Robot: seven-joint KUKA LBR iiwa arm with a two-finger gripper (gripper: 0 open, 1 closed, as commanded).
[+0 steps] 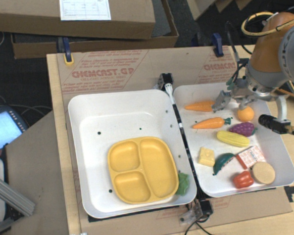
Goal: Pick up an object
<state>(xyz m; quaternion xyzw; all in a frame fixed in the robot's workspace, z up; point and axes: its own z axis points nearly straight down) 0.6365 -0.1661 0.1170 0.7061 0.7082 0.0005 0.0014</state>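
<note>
hovering over the right bin (286,151) — jaws (235,98) seemingly spread (empty), just beside the orange (246,114).

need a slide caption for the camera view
Arm's tool hovers over toy foods in the right bin, near an orange; yellow divided plate in the left bin.

You see the arm (276,53) as a thick, rounded grey body with a smooth metallic sheen. An orange band (280,22) wraps its upper part, glossy and curved like a collar. A yellow cable (253,22) loops beside that band, and thinner dark cables trail along the arm's near side. Below the grey body, the gripper (234,98) is a small assembly of pale grey metal parts with dark joints. A black cylindrical piece (271,123) juts beneath the arm, next to a pale bracket.
</note>
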